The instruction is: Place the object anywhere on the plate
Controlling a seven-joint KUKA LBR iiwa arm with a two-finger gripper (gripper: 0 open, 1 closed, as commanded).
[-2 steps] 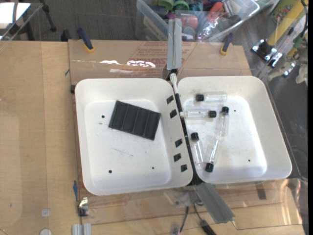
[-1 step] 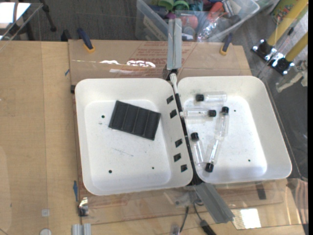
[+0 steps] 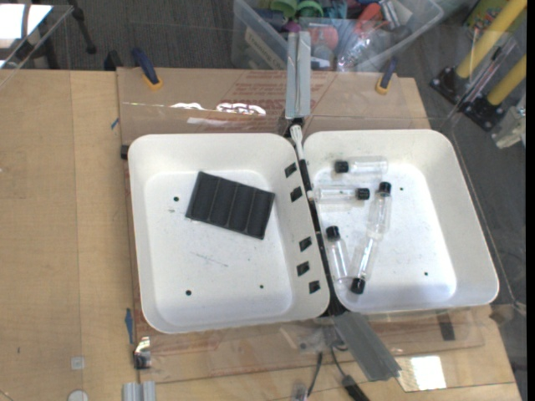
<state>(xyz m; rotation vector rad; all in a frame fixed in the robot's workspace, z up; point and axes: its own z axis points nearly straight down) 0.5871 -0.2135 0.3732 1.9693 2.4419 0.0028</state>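
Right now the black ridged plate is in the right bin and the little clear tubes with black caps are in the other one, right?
Not quite. The camera view shows the black ridged plate lying in the left bin, not the right one. The clear tubes with black caps are in the other one, the right bin.

The clear plastic storage tub of coloured toys (image 3: pixel 334 11) is cut off by the top edge. The yellow-and-black equipment (image 3: pixel 493 32) at the upper right is clipped by the top and right edges. The clear, black-capped plastic tubes (image 3: pixel 359 215) in the right white bin (image 3: pixel 468 215) overlap, so their exact number cannot be told. Small items at the bottom edge (image 3: pixel 138 387) are cropped.
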